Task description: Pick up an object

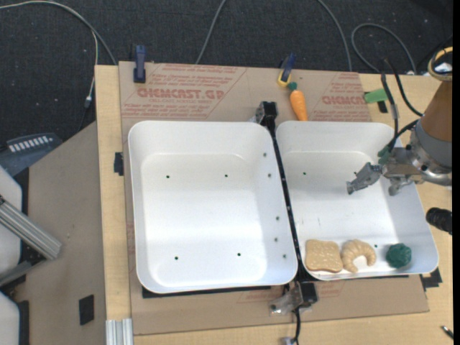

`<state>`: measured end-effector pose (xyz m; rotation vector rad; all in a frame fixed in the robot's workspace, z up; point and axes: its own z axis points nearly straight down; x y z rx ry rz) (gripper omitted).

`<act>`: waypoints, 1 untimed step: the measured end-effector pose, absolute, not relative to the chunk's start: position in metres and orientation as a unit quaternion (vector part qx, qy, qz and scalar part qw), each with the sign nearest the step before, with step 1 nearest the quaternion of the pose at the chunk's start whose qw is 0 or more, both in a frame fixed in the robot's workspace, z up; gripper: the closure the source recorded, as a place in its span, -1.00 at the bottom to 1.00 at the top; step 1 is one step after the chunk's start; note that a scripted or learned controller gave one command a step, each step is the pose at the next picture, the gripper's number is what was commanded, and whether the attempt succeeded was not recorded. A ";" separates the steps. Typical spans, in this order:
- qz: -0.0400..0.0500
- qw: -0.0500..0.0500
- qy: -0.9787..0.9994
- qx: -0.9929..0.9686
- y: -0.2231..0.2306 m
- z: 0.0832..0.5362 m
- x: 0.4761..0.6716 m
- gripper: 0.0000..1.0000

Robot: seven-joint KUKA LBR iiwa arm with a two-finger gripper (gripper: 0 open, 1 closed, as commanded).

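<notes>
While the claw hangs with fingers parted and nothing between them over the right bin, three objects line that bin's near edge: a flat tan toast slice, a curved pale croissant arching left-right, and a knobbly green broccoli. An orange carrot lies on the counter, pointing far-near.

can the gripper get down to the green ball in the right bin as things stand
Probably yes. The green ball lies uncovered in the right bin's near corner, the croissant beside it but apart. The gripper hangs over the same bin; the near wall may crowd it.
</notes>
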<state>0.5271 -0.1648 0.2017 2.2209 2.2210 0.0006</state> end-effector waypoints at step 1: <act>-0.002 -0.004 0.705 0.709 -0.197 0.081 0.479 -1.00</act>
